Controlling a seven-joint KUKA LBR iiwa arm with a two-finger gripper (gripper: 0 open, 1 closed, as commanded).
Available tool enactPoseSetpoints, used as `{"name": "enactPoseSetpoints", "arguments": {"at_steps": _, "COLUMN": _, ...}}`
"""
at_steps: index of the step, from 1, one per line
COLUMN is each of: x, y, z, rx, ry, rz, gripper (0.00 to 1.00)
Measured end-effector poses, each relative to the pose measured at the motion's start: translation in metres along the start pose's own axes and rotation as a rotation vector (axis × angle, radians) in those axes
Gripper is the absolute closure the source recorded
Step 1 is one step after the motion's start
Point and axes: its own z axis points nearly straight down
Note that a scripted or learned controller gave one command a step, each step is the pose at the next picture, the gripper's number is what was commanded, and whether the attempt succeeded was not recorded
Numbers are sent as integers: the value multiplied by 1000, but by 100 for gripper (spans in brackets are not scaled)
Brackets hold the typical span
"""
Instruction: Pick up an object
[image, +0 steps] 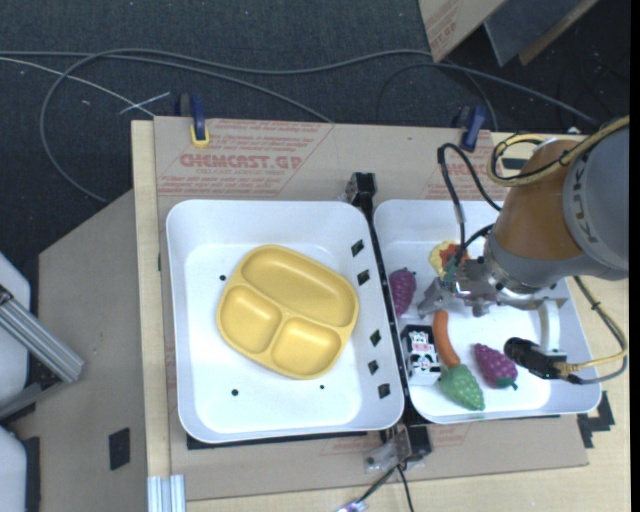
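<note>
Yellow divided plate (288, 311) fills the left bin (190, 300). Right of it, the end effector (466, 287) hangs over the right bin (570, 395), above an orange carrot (446, 340). Its finger state I cannot tell

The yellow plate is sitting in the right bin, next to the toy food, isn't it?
Not quite. The camera view shows the yellow plate in the left bin. The toy food, such as the purple grapes and the carrot, lies in the right bin.
</note>
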Motion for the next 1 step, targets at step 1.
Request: {"name": "enactPoseSetpoints", "arguments": {"at_steps": 1, "x": 1, "y": 2, "z": -14, "rx": -7, "ry": 0, "rz": 0, "gripper": 100}}
